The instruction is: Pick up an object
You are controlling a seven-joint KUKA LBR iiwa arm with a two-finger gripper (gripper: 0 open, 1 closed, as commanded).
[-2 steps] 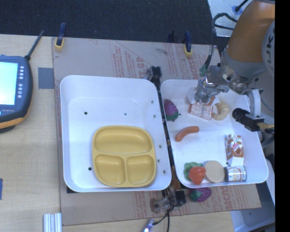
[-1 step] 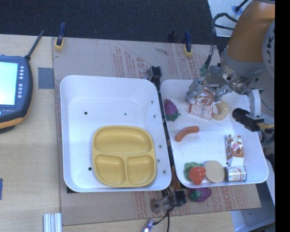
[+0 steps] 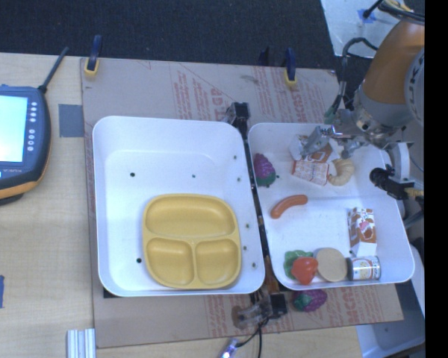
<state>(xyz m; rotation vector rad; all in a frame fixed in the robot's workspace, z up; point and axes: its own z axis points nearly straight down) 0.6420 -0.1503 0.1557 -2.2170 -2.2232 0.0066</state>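
**Ana:** Toys crowded the right bin (image 3: pixel 403 222), and the end effector (image 3: pixel 319 142) hung low at its far end, right over a small red-and-white carton (image 3: pixel 310 171) with a pale piece (image 3: pixel 343 172) touching it.

**Ben:** Were the fingers spread?

**Ana:** Slightly apart, I'd say, nothing between them. The carton lay flat on the bin floor, not gripped.

**Ben:** So how should it have gone in?

**Ana:** Straight down, I reckoned, straddling the carton's narrow side and keeping clear of that pale piece. The sausage (image 3: pixel 288 204) sat well apart, an easier target.
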